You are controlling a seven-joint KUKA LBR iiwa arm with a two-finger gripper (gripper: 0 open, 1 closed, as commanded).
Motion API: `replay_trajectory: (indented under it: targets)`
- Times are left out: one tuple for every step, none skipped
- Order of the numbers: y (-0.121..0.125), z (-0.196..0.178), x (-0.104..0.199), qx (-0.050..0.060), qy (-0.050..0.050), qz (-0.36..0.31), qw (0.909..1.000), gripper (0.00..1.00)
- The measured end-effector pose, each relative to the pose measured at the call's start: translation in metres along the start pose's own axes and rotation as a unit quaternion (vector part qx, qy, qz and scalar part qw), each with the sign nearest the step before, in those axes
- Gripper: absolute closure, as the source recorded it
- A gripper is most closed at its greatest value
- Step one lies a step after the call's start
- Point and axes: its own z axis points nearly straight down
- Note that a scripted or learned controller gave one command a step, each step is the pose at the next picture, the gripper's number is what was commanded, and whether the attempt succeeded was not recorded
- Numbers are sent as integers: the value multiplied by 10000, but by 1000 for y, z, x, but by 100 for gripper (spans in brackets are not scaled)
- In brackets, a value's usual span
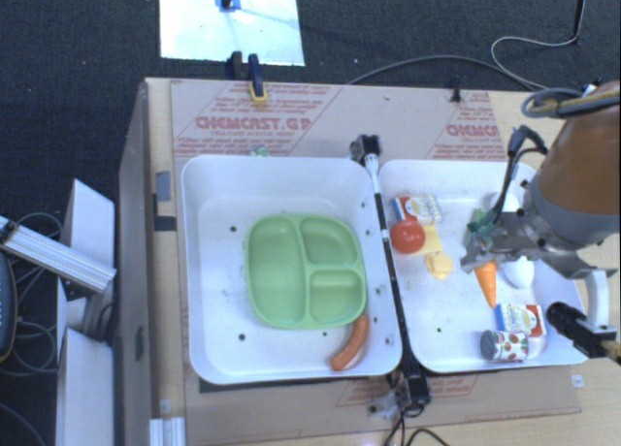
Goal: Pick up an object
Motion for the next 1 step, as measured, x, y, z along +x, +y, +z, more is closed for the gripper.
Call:
replay_trajectory:
  targets:
    - [16,-13,38,2,5,-13,10000,100]
